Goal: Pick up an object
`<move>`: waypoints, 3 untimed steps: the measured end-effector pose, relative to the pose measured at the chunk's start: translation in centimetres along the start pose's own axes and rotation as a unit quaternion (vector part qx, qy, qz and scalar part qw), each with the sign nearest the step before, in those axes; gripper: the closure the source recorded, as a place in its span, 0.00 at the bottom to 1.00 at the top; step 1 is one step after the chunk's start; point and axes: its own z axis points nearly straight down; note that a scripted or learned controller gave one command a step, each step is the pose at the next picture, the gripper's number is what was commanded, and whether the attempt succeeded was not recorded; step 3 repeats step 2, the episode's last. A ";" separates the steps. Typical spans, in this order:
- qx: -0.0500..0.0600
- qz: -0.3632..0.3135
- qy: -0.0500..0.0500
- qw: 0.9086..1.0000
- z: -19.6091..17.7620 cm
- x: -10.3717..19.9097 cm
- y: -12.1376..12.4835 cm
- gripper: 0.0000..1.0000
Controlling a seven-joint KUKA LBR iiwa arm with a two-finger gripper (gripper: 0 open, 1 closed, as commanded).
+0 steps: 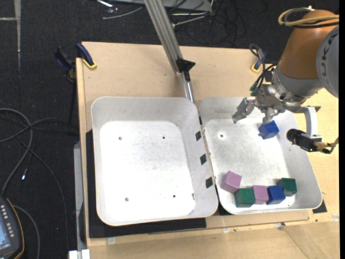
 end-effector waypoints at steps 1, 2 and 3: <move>0.000 0.004 -0.003 1.000 -0.7 -7.9 -2.1 0.00; 0.003 0.001 0.000 1.000 11.9 -10.9 -0.1 0.00; 0.003 0.001 0.000 1.000 11.9 -10.9 -0.1 0.00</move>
